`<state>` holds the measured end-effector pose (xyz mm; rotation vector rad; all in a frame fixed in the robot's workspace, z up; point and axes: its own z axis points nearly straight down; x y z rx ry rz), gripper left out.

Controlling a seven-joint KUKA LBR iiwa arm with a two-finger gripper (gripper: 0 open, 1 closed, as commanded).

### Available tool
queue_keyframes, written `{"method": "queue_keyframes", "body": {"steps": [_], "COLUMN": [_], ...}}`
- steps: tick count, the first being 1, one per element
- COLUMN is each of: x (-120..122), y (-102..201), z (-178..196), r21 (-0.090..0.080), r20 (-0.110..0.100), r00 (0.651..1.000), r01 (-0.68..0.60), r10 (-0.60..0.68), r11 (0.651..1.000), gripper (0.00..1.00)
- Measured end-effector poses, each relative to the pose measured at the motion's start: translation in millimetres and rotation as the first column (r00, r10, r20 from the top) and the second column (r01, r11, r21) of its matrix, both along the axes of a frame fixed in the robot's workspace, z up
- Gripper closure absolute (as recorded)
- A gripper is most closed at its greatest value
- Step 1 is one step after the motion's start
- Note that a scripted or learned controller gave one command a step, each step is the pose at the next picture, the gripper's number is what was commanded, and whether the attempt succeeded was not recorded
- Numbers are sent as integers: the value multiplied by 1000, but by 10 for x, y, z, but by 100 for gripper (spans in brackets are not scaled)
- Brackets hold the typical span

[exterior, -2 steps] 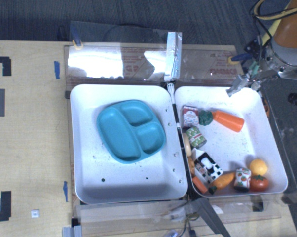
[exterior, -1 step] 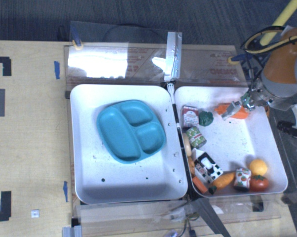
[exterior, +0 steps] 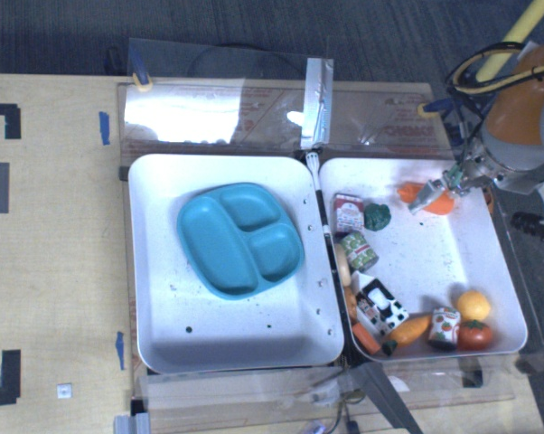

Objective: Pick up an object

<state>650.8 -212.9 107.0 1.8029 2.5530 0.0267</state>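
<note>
Nearest us, along the right bin's (exterior: 511,287) front edge, we see a tomato (exterior: 475,334), a yellow fruit (exterior: 473,305) and a small can (exterior: 445,325). Mid-bin lie a red packet (exterior: 347,213) and a dark green lump (exterior: 377,215). Farthest, the gripper (exterior: 454,181) meets an orange object (exterior: 427,195) at the back wall; we cannot tell its jaw state. The left bin (exterior: 154,269) holds a blue divided tray (exterior: 240,238).

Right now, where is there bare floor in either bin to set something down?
Right bin: the middle is bare, between the green lump and the yellow ball. Its left edge and near corner are crowded. Left bin: bare strip in front of the blue tray. The claw hovers by the orange piece.
</note>
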Motion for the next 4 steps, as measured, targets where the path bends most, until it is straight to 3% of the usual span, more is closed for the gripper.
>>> {"method": "queue_keyframes", "body": {"steps": [1, 2, 3, 4], "x": [26, -466, -137, -132], "y": [-51, 172, 508, 500], "z": [156, 1139, 577, 596], "r21": [-13, -9, -5, -6], "r20": [15, -9, -22, -19], "r00": [1000, 1000, 984, 984], "r01": [2, 4, 179, 180], "r10": [-2, -4, -179, -180], "r11": [1000, 1000, 984, 984], "gripper": [100, 100, 100, 0]}}
